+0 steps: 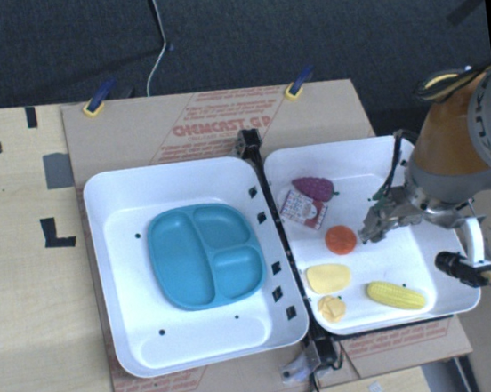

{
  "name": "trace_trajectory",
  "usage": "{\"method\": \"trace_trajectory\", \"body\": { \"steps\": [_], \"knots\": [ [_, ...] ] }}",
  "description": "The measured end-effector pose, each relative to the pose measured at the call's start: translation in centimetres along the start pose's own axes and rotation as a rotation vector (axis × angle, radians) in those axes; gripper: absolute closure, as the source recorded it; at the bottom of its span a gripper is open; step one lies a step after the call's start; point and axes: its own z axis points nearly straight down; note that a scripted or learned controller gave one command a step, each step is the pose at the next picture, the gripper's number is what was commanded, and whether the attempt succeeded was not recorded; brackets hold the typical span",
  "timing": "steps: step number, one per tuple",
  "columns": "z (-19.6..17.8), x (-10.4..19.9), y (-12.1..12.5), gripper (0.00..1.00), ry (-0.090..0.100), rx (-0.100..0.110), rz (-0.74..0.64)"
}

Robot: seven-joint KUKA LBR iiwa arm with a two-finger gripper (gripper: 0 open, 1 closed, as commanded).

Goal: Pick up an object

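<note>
A grey KUKA arm (455, 154) with an orange band reaches in from the right over the right-hand white bin (361, 150), its gripper (373, 226) lowered just to the right of an orange-red toy tomato (341, 240). The fingers are dark and small against the bin floor; whether they are parted or closed cannot be told, and nothing is visibly between them.

The tomato sits near the middle of the right bin and serves as the reference for the other play foods. Up and to its left lies a small red-and-white packet (303, 208), with a purple bunch of grapes (314, 188) touching the packet's upper right edge. Below and slightly left of the tomato is a pale yellow rounded piece (327, 277), and just beneath that a smaller yellow-orange piece (331, 308). Down and to the right of the tomato lies a yellow corn cob (397, 295), near the bin's front wall.

Far to the tomato's left, the left white bin (107, 200) holds a blue divided plate (206, 254).
</note>
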Motion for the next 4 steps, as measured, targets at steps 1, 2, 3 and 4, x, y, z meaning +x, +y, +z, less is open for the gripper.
{"method": "trace_trajectory", "body": {
  "steps": [1,2,3,4],
  "knots": [
    [-3.9,-0.2,0.0,1.00,0.000,-0.001,-0.001],
    [-9.9,0.0,0.7,1.00,-0.001,-0.003,-0.002],
    [-10.1,5.6,0.5,1.00,0.002,0.003,-0.006],
    [-9.3,11.8,-0.7,1.00,0.002,0.004,-0.006]
  ]
}}
